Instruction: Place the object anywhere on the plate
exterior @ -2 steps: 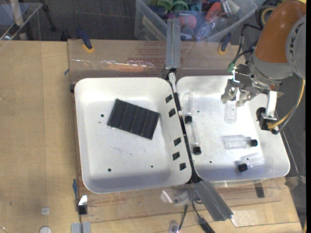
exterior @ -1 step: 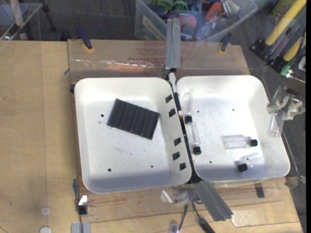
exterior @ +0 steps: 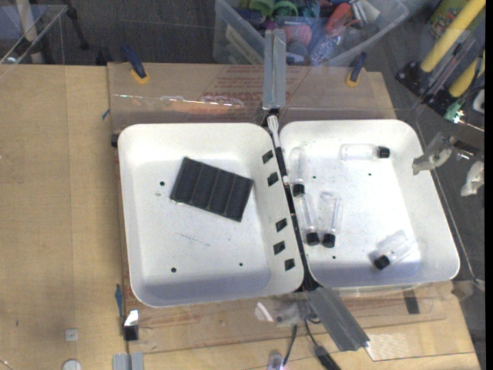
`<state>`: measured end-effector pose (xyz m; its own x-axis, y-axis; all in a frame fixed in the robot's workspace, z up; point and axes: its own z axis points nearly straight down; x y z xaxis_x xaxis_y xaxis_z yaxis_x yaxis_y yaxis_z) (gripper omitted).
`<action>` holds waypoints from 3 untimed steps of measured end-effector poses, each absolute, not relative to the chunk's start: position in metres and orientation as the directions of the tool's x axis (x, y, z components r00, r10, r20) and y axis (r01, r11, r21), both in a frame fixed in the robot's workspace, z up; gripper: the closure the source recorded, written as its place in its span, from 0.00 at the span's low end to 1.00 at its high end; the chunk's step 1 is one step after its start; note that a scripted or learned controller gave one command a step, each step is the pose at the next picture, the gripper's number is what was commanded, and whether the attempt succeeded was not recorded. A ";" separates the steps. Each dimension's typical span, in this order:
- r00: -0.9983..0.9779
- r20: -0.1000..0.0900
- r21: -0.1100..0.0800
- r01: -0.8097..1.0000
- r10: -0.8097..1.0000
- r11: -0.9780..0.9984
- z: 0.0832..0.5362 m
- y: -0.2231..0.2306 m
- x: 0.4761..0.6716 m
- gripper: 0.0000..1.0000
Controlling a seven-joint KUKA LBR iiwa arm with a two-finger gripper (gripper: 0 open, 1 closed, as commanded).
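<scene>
At the right edge of the scene, just outside the right bin's rim, pale grey metal parts of the gripper (exterior: 444, 158) hang over the dark floor beside the bench. Whether it is apart or together cannot be told from this angle, and nothing is seen held in it.

Nearest to it, in the right bin (exterior: 431, 206), lie five clear vials with black caps:
- The far vial (exterior: 359, 152) lies crosswise, with its cap pointing right.
- The near-right vial (exterior: 393, 248) lies at a slant close to the near right corner, cap toward the near side.
- A pair of vials (exterior: 321, 216) lies side by side in the middle, with both caps toward the near side.
- The left vial (exterior: 296, 168) lies against the bin's left wall, cap also toward the near side.

None of them touches the plate.

Between the two bins runs a raised seam with small black clips (exterior: 279, 224) along it.

In the left bin (exterior: 146, 268), well apart from all the vials, lies the plate (exterior: 212, 189). It is a black ribbed rectangle, turned slightly askew, flat on the bin floor with nothing on it.

Farther out is the wooden bench (exterior: 54, 206). A clear tub of coloured toys (exterior: 308, 10) stands at the far side, and a yellow tube (exterior: 462, 14) leans at the far right.
</scene>
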<state>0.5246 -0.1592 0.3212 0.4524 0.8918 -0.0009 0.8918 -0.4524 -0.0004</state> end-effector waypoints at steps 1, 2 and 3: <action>0.452 -0.002 0.000 0.892 0.892 -0.452 0.331 -0.160 0.525 1.00; 0.452 -0.002 0.000 0.892 0.892 -0.452 0.331 -0.160 0.525 0.00; 0.451 -0.002 0.001 0.893 0.893 -0.451 0.340 -0.161 0.526 1.00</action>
